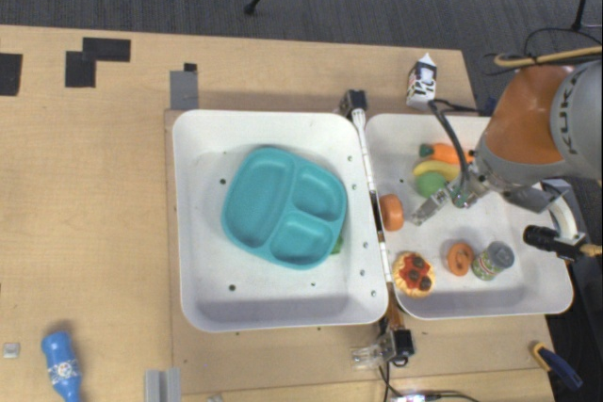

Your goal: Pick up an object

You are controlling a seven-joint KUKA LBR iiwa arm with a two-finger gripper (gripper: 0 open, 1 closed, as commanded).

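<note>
The right white bin holds several toy foods. A yellow, orange and green cluster lies near its back left. An orange piece rests by the left wall. Along the front lie a round red and yellow piece, an orange ring and a small can. My gripper hangs low over the bin's left-middle, just in front of the cluster and right of the orange piece. I see nothing clearly held in it.
The left bin holds a teal divided plate with something green under its right edge. A small white bottle stands on the bench behind the right bin. A blue object lies at the bench's front left.
</note>
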